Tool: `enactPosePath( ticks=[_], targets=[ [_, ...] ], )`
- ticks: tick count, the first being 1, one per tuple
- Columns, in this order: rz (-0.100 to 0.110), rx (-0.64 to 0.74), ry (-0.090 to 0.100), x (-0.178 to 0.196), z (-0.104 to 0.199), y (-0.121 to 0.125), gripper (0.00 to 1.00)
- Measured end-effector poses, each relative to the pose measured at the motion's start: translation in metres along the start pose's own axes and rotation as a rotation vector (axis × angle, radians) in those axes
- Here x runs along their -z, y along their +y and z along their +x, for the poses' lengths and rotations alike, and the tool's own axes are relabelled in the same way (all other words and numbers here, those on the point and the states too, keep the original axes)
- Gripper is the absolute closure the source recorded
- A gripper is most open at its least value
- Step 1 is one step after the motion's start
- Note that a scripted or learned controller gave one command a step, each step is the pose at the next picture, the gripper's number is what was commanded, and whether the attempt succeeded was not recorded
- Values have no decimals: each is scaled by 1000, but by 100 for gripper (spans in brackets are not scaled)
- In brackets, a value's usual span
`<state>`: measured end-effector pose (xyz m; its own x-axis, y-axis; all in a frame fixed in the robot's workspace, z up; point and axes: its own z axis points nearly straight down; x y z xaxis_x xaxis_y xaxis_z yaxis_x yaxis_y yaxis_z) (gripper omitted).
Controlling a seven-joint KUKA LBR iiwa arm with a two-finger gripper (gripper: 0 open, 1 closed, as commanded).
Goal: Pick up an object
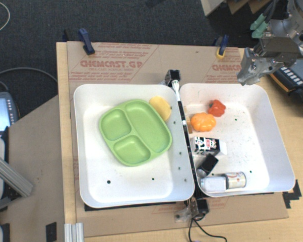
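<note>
Bins: two shallow white ones side by side on the bench, the left bin (91, 175) and the right bin (272, 150), touching along their inner rims.
Left bin contents: two things. One green divided plate (135, 132) with three compartments lies near the middle, turned at a slant. One yellow rounded piece (160, 106) sits at the plate's far right edge, close to the bin's inner rim.
Right bin contents: five things, all along its inner, left side. One red piece (217, 108) is farthest back, one orange pumpkin-like piece (203, 121) just in front of it and touching or nearly so. One small white carton with black marks (208, 145) comes next, then one small black block (207, 163), then one white bottle lying on its side (223, 181) near the front rim.
Gripper (248, 77): one, hanging over the far right corner of the right bin, well apart from all five things.
Fingers: nothing is between them; how wide they stand, I cannot tell from here.
Clamps: two on the bench's far edge, one blue (86, 40), one yellow and blue (222, 46).
</note>
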<state>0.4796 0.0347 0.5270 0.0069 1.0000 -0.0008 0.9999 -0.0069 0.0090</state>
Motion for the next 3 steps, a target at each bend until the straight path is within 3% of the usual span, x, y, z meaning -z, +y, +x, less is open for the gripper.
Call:
enactPosePath(
  ticks=[2,3],
  targets=[
    [5,15,3,8,162,-2,100],
    [18,3,-4,-98,142,38,100]
  ],
)
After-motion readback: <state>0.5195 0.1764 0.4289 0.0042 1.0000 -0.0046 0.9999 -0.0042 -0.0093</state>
